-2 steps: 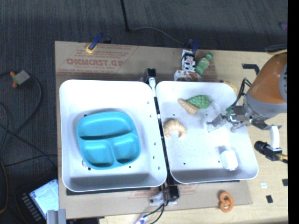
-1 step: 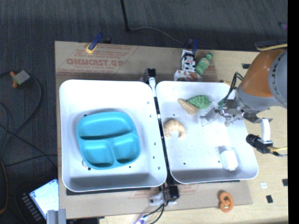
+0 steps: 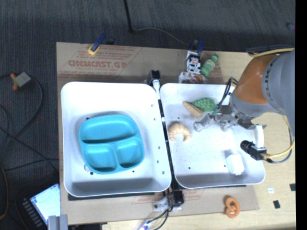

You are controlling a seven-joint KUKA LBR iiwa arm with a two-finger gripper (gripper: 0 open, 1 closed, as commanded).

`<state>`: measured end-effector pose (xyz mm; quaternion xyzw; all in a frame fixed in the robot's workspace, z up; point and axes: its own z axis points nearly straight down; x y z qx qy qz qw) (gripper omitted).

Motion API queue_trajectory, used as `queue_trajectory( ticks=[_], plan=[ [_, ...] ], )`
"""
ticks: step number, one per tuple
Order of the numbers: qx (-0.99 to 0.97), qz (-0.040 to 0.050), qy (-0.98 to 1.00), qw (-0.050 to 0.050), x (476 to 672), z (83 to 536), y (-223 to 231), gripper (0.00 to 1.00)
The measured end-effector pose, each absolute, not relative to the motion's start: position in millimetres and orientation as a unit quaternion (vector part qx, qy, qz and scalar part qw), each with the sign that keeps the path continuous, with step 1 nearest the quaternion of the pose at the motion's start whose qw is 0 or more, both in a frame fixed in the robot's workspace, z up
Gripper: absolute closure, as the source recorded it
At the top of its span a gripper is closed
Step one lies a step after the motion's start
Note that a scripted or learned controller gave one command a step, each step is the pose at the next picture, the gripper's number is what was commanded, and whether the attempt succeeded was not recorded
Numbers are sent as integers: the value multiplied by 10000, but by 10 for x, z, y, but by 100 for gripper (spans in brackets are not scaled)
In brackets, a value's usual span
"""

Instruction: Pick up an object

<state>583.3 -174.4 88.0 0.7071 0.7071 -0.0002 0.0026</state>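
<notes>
On the cardboard-topped bench (image 3: 120, 61), the right bin (image 3: 211, 174) holds a croissant toy (image 3: 179, 132) and green ice cream cone (image 3: 201, 105), gripper (image 3: 207, 122) just beside the cone, fingers spread, pinching nothing.

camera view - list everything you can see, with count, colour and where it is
left bin: 1, white, left half of the bench
right bin: 1, white, right half of the bench
divided tray: 1, blue, lying in the left bin
croissant toy: 1, tan, right bin, near its left wall
ice-cream cone toy: 1, green top on a tan cone, upper part of the right bin
small block: 1, white, lower right of the right bin
pretzel toy: 1, orange, on the bench below the right bin
clamps: 2, blue, along the bench's far edge
arm: 1, grey with an orange band, reaching in from the right
gripper: 1, metal grey, low over the right bin beside the cone
</notes>
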Motion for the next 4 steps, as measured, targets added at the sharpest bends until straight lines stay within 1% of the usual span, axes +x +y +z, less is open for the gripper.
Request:
queue_trajectory(
  ticks=[1, 2, 3, 4],
  plan=[
    [7071, -10, 7071, -4, 5551, 987, -1791, 0],
    [7074, 2, 7068, 37, 5582, 881, -1517, 0],
    [7072, 7, 7070, 51, 5798, 876, -1054, 0],
    [7074, 11, 7068, 62, 5805, 984, -1061, 100]
  ],
)
